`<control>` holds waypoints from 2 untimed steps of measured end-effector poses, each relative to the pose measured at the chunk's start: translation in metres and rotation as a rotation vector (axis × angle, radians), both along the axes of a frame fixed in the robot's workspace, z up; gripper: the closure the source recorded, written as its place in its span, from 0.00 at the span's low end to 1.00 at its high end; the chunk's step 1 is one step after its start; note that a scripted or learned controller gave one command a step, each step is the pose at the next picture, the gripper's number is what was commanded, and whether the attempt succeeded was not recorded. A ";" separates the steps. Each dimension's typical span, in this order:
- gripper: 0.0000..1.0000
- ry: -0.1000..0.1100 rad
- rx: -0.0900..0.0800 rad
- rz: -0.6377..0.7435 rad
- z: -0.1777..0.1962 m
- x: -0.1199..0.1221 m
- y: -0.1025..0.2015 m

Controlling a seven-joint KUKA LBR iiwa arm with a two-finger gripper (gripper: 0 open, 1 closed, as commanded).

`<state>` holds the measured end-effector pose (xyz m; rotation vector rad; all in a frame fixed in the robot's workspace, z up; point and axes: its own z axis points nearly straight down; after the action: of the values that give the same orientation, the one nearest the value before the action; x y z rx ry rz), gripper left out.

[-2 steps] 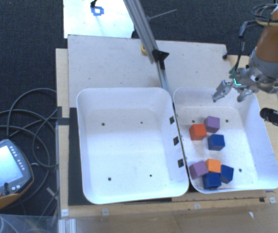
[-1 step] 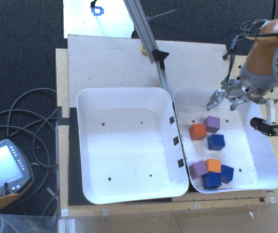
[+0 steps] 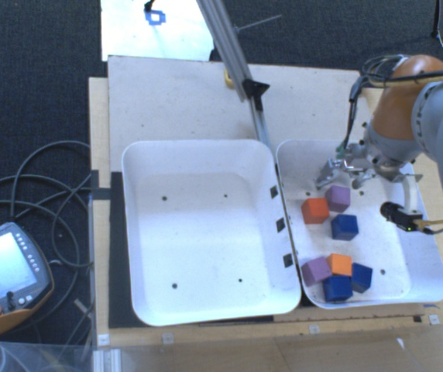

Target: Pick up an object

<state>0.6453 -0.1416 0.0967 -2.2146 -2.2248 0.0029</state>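
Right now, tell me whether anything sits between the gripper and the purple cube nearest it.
Nothing visible does. The gripper hangs just above and left of the purple cube in the right bin, with bare bin floor between them. The orange cube sits beside it, on the far side.

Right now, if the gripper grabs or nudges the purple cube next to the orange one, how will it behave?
The purple cube looks like a rigid block with flat faces, so it should slide rather than roll. It seems small and probably light. It touches or nearly touches the orange cube, so a push would likely shove that too. The gripper sits close above it.
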 end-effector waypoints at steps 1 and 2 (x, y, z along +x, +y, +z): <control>0.00 -0.005 -0.001 0.000 -0.005 0.001 0.000; 1.00 -0.009 -0.002 0.002 0.007 0.002 0.000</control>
<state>0.6477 -0.1414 0.1035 -2.2174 -2.2327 -0.0051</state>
